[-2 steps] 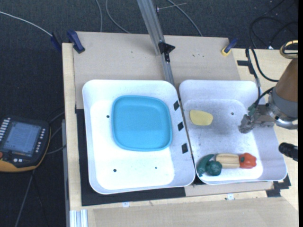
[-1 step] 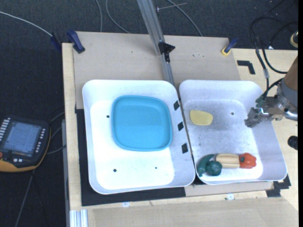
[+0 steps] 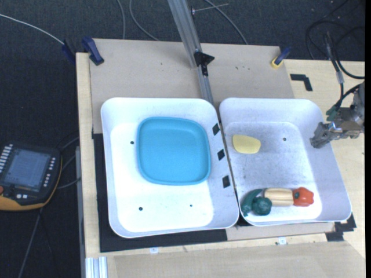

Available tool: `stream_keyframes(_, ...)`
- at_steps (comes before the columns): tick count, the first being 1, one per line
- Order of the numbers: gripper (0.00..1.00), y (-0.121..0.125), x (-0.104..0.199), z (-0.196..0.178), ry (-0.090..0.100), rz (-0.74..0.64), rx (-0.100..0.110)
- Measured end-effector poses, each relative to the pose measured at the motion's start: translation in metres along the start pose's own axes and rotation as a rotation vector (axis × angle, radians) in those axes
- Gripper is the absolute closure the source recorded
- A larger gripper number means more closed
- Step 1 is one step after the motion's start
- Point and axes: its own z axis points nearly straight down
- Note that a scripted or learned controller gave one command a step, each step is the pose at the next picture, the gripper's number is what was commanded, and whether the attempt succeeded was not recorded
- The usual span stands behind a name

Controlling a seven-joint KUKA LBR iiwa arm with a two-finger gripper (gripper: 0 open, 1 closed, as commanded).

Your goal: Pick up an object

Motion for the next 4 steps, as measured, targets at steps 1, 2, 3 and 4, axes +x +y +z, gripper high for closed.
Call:
stream_keyframes(1, 1.00, 0.001, 0.000, -0.053, 0.000, 0.000, -0.001)
stream_keyframes(2, 1.00, -0.008, 0.045, -0.044, 0.002, -0.003, 0.004)
stream_keyframes(3, 1.00, -0.014, 0.093, -0.044, 0.002, -0.004, 0.004)
stream_keyframes(4, 1.00, -0.005, 0.143, -0.038, 0.002, -0.005, 0.005)
